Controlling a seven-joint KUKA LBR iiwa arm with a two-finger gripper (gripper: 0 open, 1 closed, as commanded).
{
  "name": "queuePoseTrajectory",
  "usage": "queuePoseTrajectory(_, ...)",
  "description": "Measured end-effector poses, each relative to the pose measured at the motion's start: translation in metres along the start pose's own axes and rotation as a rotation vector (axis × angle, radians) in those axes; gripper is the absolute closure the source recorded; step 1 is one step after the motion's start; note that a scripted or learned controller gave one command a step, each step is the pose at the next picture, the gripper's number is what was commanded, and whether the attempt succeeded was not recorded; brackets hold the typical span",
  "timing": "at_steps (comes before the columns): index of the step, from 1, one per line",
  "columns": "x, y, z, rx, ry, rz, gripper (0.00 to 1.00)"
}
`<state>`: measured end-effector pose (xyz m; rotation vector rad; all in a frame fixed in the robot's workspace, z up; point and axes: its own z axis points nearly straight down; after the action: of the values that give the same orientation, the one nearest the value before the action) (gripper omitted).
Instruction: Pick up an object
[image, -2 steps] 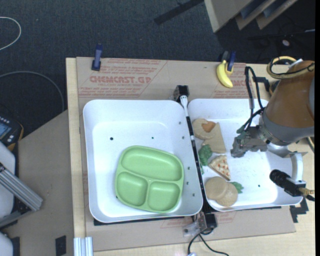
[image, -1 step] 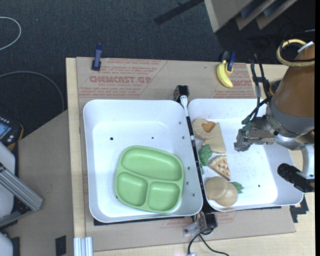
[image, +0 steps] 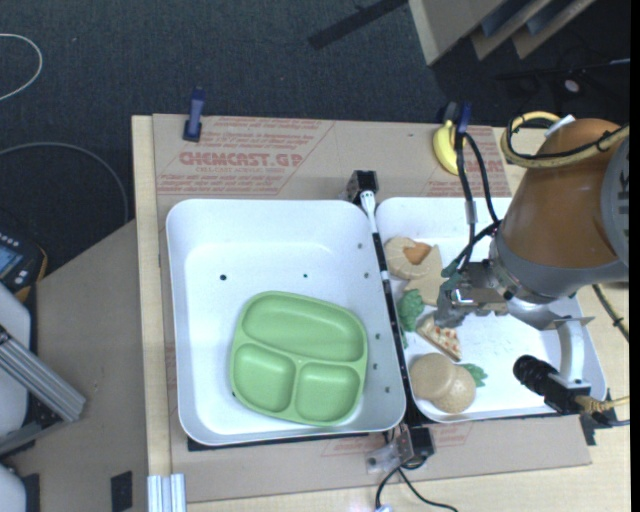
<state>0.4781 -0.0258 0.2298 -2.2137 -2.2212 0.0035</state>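
We cannot tell how the two-finger metal gripper (image: 452, 297) stands, its tips blurring into the clutter. The grey, orange-banded arm (image: 570, 215) hides much of the right shallow white bin (image: 425, 212) and runs off the right edge.

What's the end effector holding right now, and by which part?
Cannot be told. The end effector hangs low in the right bin, just above the pizza slice, but nothing shows gripped in it.
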Motion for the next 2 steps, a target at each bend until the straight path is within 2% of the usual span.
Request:
queuePoseTrajectory(1,0.057,0.002,-0.123,-0.021,0.001,-0.006,1.0)
queuePoseTrajectory(2,0.121,0.001,-0.176,-0.013,0.0,-0.004,1.0)
